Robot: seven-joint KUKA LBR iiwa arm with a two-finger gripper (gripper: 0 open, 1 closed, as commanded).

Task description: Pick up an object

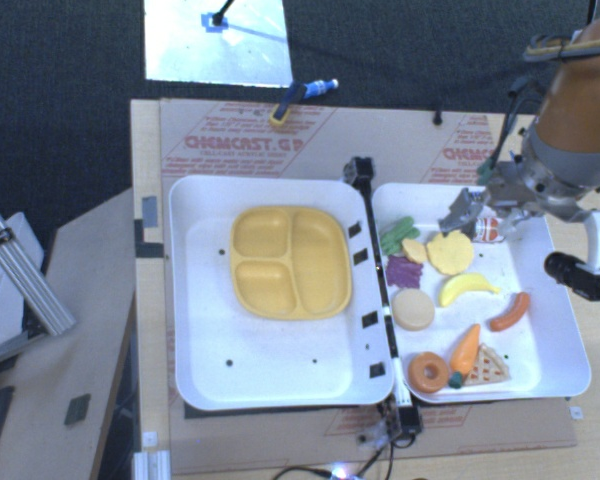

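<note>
The right bin (565, 353) holds several toy foods. Among them are a green piece (398, 234), a purple piece (405, 272), a yellow round piece (450, 253), a banana (467, 288), a sausage (510, 311), a beige disc (414, 310), a donut (429, 372), a carrot (466, 347) and a waffle wedge (488, 367). My gripper (466, 212) hangs over the bin's far part, just above the yellow round piece. A small red and white object (487, 230) lies right beside the gripper, partly hidden by it. I see nothing lifted.
The left bin (200, 348) holds a yellow divided plate (290, 261). A black divider (375, 278) runs between the bins. A blue and yellow tool (302, 92) lies on the bench behind them. The arm's grey and orange body (580, 118) covers the right bin's far right corner.
</note>
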